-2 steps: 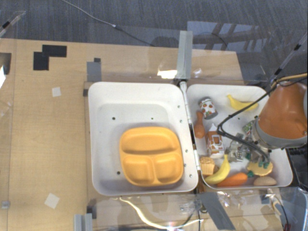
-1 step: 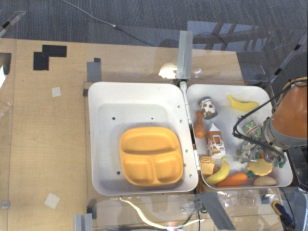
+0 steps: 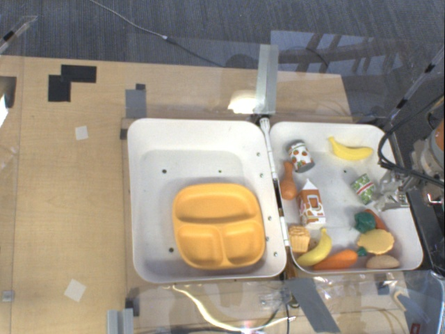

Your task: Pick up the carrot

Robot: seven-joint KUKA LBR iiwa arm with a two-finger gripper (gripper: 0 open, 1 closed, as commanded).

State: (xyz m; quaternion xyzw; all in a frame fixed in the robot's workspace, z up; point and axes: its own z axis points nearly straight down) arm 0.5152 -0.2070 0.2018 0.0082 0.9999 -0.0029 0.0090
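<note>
Pale wood is covering the bench [image 3: 62,207], with dark grey floor lying beyond its far edge and a few black squares [image 3: 69,81] sitting at its far left. On the left, the left bin [image 3: 149,152] is holding a yellow divided tray [image 3: 219,225], which is lying flat toward the near side. Next to it, the right bin [image 3: 403,256] is carrying a crowd of toy foods: a brown drumstick [image 3: 288,181] is lying against its left wall, a small can [image 3: 300,156] is resting just beyond it, and a small carton [image 3: 311,205] with a red-and-white label is lying near the middle; whatever is printed on either is too small to read. A banana [image 3: 317,249] is curving along the near left corner, touching the carrot [image 3: 336,259]. The carrot is lying on its side along the near wall, its long axis running roughly left to right, its orange body stretching toward a green leafy end [image 3: 361,254] at the right, beside a yellow disc-shaped piece [image 3: 376,241]. A second banana [image 3: 351,150] is resting near the far wall. At the right edge the arm is reaching in over the bin's right side, and the end effector [image 3: 393,195] is hanging low there, well apart from the carrot; how wide it is standing cannot be told.
</note>
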